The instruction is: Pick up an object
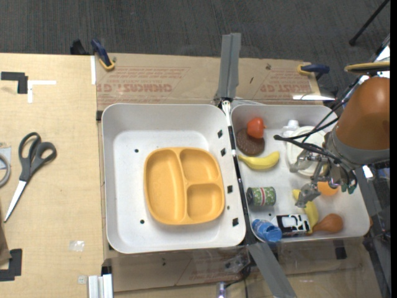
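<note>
The right bin (pixel 360 219) holds several small objects: a red tomato (pixel 255 127), a brown round piece (pixel 250 145), a banana (pixel 260 161), a green can (pixel 261 195), a blue item (pixel 267 231), a black-and-white box (pixel 293 224), a yellow piece (pixel 311 213) and an orange pear shape (pixel 329 223). My gripper (pixel 322 180) hangs low over the bin's right half, right by an orange ball (pixel 328 189) and a small yellow scrap (pixel 304 196). Cables and the wrist cover part of it. A white object (pixel 291 131) lies behind it.
The left bin (pixel 118 166) carries a yellow divided plate (pixel 184 185). Scissors (pixel 28 160) lie on the bench at far left. Blue clamps (pixel 103 53) hold cardboard behind the bins. A grey divider bar (pixel 228 67) runs between the bins.
</note>
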